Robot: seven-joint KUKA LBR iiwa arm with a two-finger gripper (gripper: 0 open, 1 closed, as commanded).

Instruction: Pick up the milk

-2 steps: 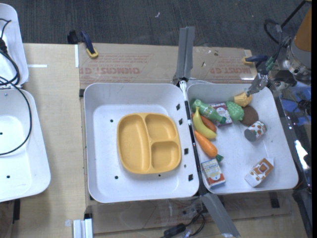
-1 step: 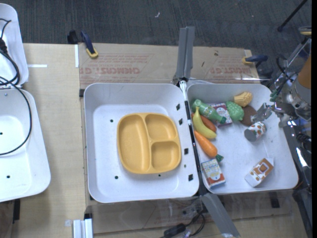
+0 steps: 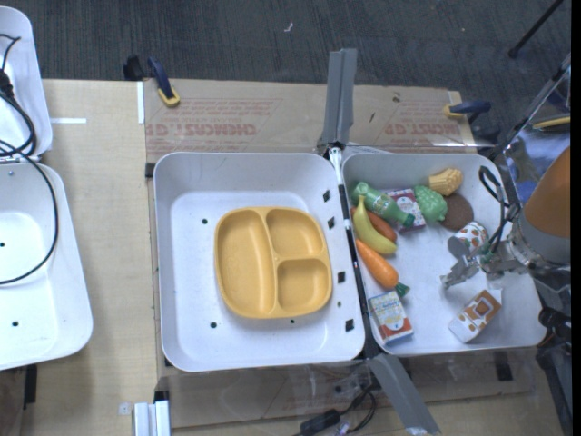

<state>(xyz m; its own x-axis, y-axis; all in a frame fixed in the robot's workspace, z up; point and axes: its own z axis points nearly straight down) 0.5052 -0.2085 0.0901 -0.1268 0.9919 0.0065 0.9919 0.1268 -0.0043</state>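
The milk (image 3: pixel 476 315) is a small white carton with brown markings. It lies tilted on the floor of the right bin (image 3: pixel 427 339), near its front right corner. My gripper (image 3: pixel 458 272) hangs just above and behind the carton, reaching in from the right. It is open, with nothing between its fingers. A small white and orange cup (image 3: pixel 470 236) stands just behind the gripper.
A second carton with a red and blue label (image 3: pixel 390 317) lies at the right bin's front left. A carrot (image 3: pixel 377 262), banana (image 3: pixel 368 230), green bottle (image 3: pixel 386 203), broccoli (image 3: pixel 432 204) and corn (image 3: pixel 445 182) crowd its back left. The left bin (image 3: pixel 182 243) holds a yellow divided plate (image 3: pixel 272 262).
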